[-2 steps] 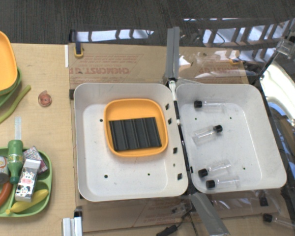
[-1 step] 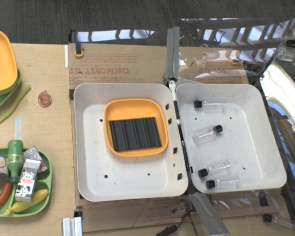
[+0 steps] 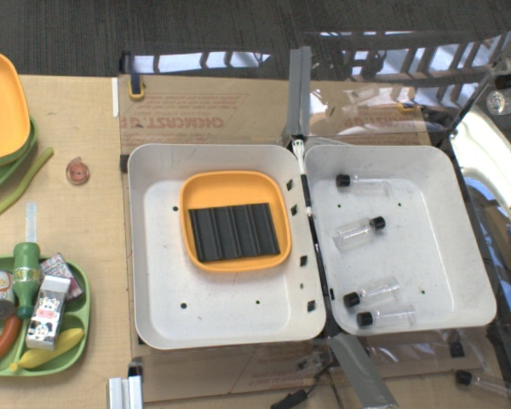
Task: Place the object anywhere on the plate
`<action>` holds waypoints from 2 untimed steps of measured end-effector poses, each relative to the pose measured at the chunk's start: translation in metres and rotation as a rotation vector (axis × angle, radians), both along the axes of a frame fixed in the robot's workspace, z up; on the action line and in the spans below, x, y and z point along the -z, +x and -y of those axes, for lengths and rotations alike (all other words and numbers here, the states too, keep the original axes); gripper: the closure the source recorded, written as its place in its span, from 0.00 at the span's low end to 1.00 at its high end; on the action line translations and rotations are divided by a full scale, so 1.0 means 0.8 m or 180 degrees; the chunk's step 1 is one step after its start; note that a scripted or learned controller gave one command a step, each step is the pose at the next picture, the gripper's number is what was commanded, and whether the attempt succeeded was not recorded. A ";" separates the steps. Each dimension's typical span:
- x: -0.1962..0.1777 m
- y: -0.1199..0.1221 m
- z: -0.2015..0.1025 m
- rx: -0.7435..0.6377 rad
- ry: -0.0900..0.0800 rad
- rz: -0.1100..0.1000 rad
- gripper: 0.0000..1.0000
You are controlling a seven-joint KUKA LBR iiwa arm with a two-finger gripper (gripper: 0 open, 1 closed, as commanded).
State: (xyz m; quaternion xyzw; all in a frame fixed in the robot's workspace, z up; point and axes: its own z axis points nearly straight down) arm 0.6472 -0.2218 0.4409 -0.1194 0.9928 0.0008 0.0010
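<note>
Camera: single fixed unit, mounted above the counter (image 3: 77,220), looking down at a slant. Range: moderate; both white bins sit whole within the frame, left bin (image 3: 157,313) and right bin (image 3: 460,296) side by side at centre. Far edge of frame takes in dark floor (image 3: 238,11). Left margin takes in a green tray (image 3: 77,348), cropped.

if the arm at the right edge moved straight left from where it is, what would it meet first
Likely the right bin at its rim, then the clear vial near the bin's top. How high the arm sits above them is unclear, so it may pass over both.
</note>
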 end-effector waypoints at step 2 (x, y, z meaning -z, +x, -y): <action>-0.001 0.016 -0.001 -0.1991 -0.0004 0.0015 1.00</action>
